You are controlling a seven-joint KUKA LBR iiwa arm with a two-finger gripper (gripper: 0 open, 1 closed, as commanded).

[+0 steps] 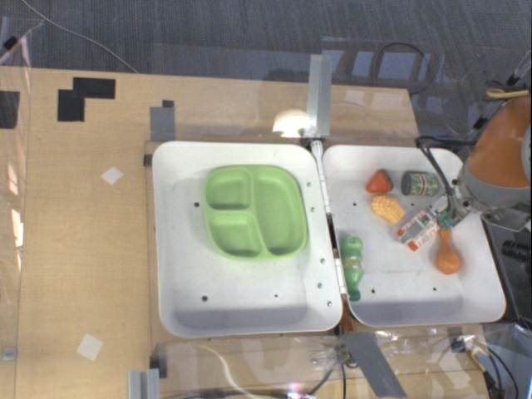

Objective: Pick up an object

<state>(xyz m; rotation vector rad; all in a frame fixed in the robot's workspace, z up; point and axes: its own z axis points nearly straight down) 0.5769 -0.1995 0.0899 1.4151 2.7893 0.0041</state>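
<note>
The right bin holds several small objects. A red strawberry-shaped piece and a dark can lie at the back. A yellow corn piece sits just in front of them. A white and red packet lies in the middle, an orange pear-shaped piece to its right, and a green object by the left wall. My gripper hangs low at the packet's right end, just above the orange piece. The arm's orange band rises behind it.
The left bin carries a light green divided plate in its middle. A raised divider separates the two bins. Black cables run along the right bin's back right corner near the arm.
</note>
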